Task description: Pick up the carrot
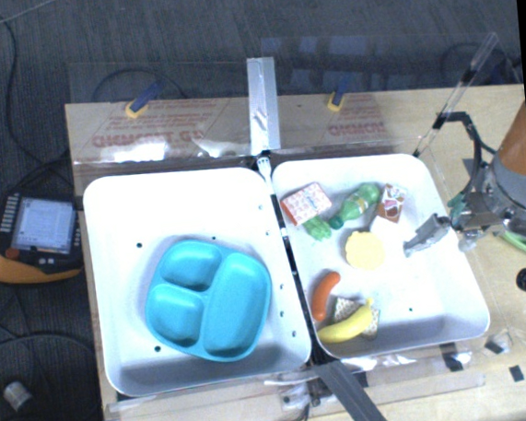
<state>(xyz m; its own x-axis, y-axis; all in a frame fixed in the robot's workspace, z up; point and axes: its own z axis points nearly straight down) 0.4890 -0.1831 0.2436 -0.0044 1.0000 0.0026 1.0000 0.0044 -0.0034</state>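
The carrot [325, 293] is a short orange-red piece lying in the right bin [439, 313], near its left wall and toward the front. A yellow banana [344, 328] lies just in front of the carrot and touches it. My gripper [425, 236] hangs over the right side of the same bin, well to the right of the carrot and a little farther back. It is apart from the carrot, and nothing shows held in it.
The right bin also holds a yellow round piece [366, 250], a green bottle [359, 202], a red-and-white box [304, 201], a small can [392, 204] and a green lump [318, 229]. A blue divided plate [207, 298] sits in the left bin [116, 219].
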